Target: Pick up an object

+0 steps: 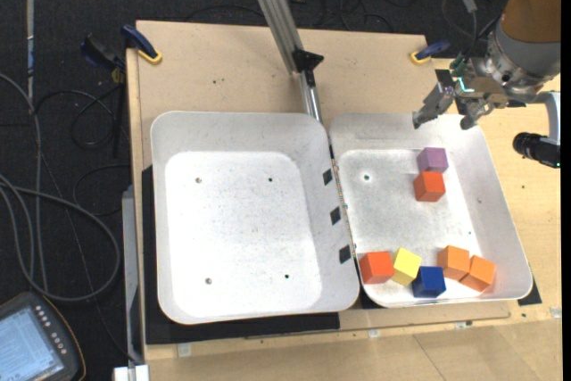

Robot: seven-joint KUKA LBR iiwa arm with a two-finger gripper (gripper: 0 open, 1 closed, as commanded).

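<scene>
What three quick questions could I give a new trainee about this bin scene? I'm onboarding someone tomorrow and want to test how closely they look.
1. True or false: all the blocks lie in the right bin.
2. Which block lies nearest the gripper? A) blue block B) purple block C) yellow block
3. How many orange blocks can you count?

Key
1. True. The left bin shows bare white floor.
2. B. The purple block sits just below the open gripper, touching an orange block; the blue block and yellow block lie along the bin's near edge.
3. Four: that one, plus those at and.
</scene>
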